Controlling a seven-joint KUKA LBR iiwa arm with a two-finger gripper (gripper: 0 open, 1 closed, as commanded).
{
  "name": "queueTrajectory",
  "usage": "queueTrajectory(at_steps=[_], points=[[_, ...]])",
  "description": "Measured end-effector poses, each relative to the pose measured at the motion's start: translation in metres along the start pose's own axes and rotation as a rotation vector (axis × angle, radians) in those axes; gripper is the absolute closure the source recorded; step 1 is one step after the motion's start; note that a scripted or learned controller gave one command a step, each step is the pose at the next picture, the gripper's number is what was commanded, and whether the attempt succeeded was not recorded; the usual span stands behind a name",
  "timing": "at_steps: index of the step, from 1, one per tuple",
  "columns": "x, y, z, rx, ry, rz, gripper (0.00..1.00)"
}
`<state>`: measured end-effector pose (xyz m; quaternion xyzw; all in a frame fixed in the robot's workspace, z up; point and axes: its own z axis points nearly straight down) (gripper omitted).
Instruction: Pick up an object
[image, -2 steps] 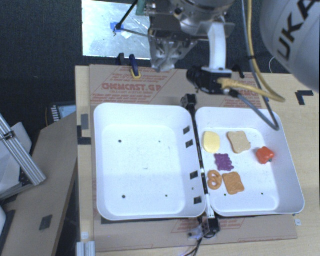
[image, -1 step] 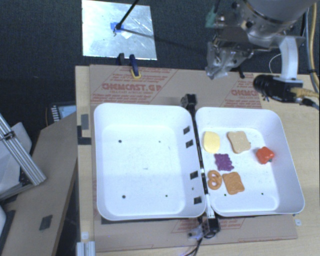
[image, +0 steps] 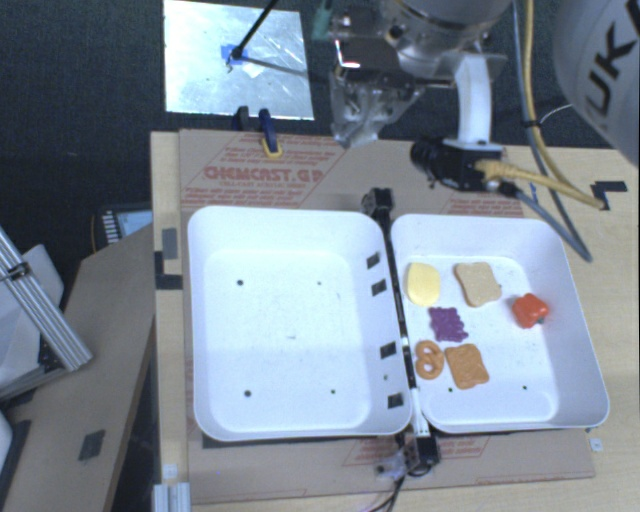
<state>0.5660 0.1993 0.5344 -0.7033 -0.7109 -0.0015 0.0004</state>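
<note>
The right bin (image: 570, 290) holds several small food-like pieces. A yellow oval piece (image: 424, 284) lies near its left wall, with a tan toast slice (image: 478, 283) beside it. A red piece (image: 530, 310) sits toward the right. A purple grape cluster (image: 447, 323) lies in the middle, above a small orange pretzel (image: 428, 359) and a tan cracker (image: 467, 366). My gripper (image: 353, 122) hangs high at the top of the view, above the cardboard behind the bins, far from every piece. Nothing shows between its fingers.
The left bin (image: 215, 260) stands beside the right one, joined by a black hinge strip (image: 385, 290). Both rest on a cardboard sheet (image: 250, 170). A blue and yellow clamp (image: 268, 135) sits at the cardboard's back edge. A shiny metal plate (image: 235, 60) lies behind.
</note>
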Motion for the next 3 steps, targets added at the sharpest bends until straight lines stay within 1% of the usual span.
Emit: queueTrajectory(at_steps=[1, 2, 3], points=[[0.036, 0.064, 0.001, -0.001, -0.002, 0.005, 1.00], [-0.003, -0.014, 0.064, 0.009, -0.005, 0.011, 1.00], [0.036, 0.028, -0.004, -0.009, 0.001, 0.005, 1.00]])
